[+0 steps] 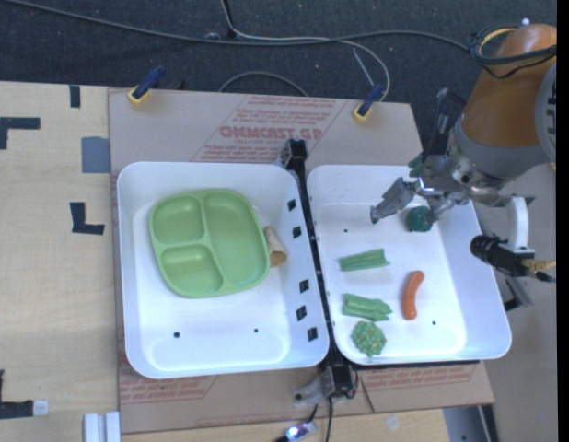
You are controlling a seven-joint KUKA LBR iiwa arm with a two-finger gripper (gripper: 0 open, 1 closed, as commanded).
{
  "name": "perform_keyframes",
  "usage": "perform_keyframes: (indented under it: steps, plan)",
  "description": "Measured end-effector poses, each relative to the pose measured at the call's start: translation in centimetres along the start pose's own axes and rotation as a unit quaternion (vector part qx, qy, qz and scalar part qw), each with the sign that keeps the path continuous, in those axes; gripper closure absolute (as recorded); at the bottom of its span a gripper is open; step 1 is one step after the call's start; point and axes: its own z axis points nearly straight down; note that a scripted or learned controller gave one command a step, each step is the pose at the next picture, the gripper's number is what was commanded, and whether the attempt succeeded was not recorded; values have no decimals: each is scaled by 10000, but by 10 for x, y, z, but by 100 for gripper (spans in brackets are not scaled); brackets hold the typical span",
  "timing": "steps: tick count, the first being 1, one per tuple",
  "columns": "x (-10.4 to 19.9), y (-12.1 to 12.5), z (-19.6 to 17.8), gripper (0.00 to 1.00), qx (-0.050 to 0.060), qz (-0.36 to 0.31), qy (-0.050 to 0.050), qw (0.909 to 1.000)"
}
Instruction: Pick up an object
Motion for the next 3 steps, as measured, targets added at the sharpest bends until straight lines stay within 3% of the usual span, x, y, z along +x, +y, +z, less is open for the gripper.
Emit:
perform_keyframes:
  steps: [1,3]
  plan:
    - [-8,-6,51,0,24,6,2,10000]
    - [8,-2,145,0,14,0,3,10000]
